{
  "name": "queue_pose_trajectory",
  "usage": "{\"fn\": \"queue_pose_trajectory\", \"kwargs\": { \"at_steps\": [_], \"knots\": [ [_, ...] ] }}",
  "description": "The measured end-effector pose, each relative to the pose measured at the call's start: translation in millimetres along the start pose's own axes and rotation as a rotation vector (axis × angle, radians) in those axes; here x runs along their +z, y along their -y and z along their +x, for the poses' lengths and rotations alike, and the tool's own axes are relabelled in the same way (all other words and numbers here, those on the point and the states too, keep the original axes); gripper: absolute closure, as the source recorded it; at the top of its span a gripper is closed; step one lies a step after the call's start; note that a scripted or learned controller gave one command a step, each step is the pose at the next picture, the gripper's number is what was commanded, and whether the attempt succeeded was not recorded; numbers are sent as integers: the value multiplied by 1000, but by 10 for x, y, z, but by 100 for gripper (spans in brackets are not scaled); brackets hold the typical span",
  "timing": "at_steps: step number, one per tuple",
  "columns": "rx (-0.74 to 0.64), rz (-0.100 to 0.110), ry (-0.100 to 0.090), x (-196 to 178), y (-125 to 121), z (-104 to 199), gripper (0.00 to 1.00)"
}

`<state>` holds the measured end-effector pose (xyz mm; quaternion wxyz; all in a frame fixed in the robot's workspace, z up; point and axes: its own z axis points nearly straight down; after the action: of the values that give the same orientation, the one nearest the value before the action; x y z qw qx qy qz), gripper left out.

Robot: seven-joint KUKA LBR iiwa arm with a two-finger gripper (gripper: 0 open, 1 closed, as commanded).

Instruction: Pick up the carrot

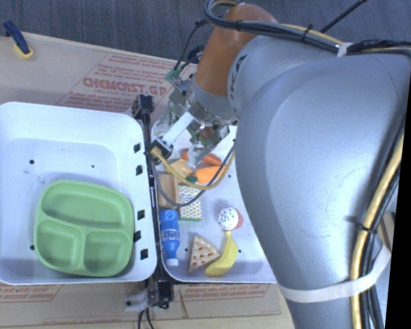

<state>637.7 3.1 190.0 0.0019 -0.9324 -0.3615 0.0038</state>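
The large smooth grey metal-and-plastic robot arm (314,171) had a rounded, bulging casing with a soft sheen and faint scuffs across its broad surface. Above the wrist sat a glossy orange band (221,52), domed at the top. Thin black cables (278,29) looped over that band and ran along the grey shell, joined by a yellowish cable that followed the casing's far side. A pale, whitish strap (331,286) wrapped around the lower part of the grey body. Below the orange band, the small gripper assembly of white and dark parts (194,133) carried green-tinted fittings, black brackets and short loose wires.
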Motion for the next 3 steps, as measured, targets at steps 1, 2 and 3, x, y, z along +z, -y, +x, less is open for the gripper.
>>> {"fn": "queue_pose_trajectory", "kwargs": {
  "at_steps": [1, 2, 3],
  "knots": [
    [-48, -4, -3, -924, 142, -680, 0],
    [203, 0, -1, 166, -330, -1118, 0],
    [66, -3, -4, -767, -541, -1266, 0]
  ]
}}
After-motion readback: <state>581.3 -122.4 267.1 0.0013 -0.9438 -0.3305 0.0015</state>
